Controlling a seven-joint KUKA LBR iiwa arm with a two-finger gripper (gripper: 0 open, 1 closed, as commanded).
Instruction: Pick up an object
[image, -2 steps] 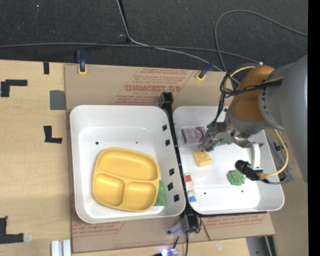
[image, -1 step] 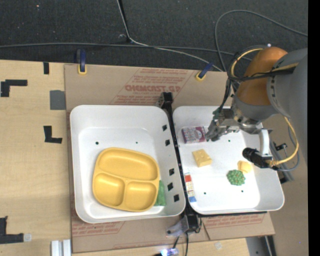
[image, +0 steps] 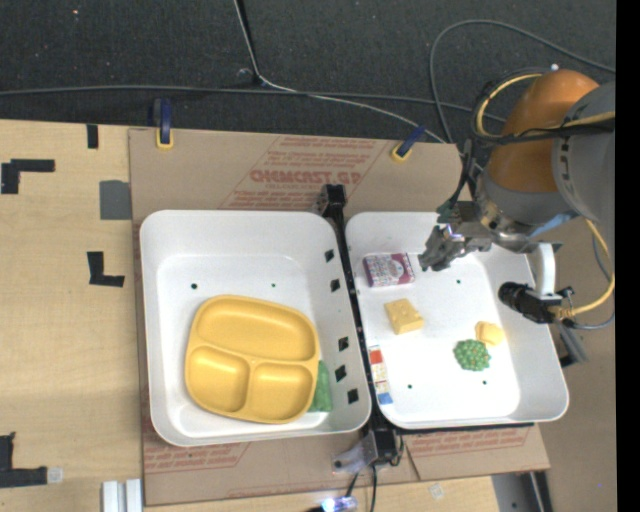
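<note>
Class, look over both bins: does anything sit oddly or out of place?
Two things. A green item is wedged between the yellow tray and the left bin's right wall. A small carton lies against the right bin's left wall, not flat on the floor.

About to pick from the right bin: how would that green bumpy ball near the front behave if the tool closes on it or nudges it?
The green bumpy ball looks round, so a nudge would probably roll it. Its knobbly surface may give some grip. It looks small and probably light.
</note>
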